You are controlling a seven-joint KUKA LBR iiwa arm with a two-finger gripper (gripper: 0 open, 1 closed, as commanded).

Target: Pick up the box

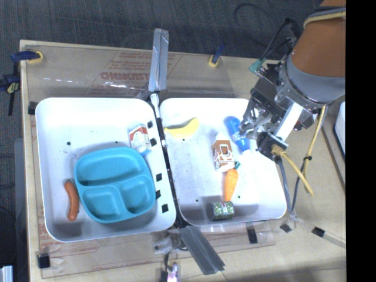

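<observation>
The gripper (249, 128) hovers over the right bin (267, 207), poised near the far-right corner beside a blue object (233, 125) — jaw state I cannot tell. The box (222, 154) lies below it, touching the carrot (230, 184), with a banana (182, 127) and can (222, 210) around. Left bin (50, 113) holds a blue tray (114, 184), sausage (71, 200) — and a small carton (138, 137).

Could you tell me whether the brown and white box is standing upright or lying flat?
Lying flat: the brown and white cardboard box shows its printed face upward.
</observation>
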